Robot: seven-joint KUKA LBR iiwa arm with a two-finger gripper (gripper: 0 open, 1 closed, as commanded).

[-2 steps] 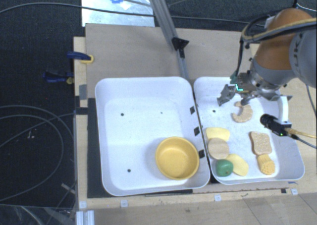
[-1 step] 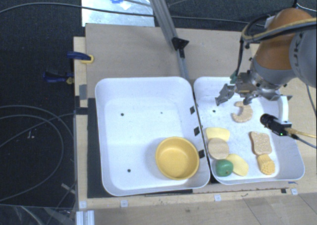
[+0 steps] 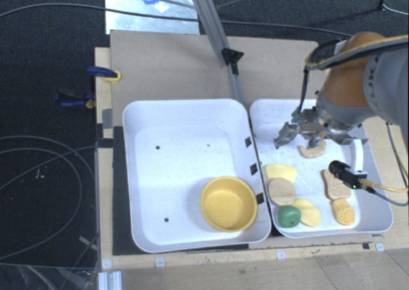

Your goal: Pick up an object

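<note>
Objects for picking lie in the right bin (image 3: 383, 221); nearest the gripper (image 3: 299, 134) is a flat tan biscuit-shaped piece (image 3: 312, 150), just beside and below it. We judge it light, rigid and smooth, best pinched across its thin edges. We cannot tell the gripper's state. Neighbouring pieces look like moulded plastic food; a round yellow bowl (image 3: 229, 203) sits in the left bin (image 3: 147, 122).
</note>
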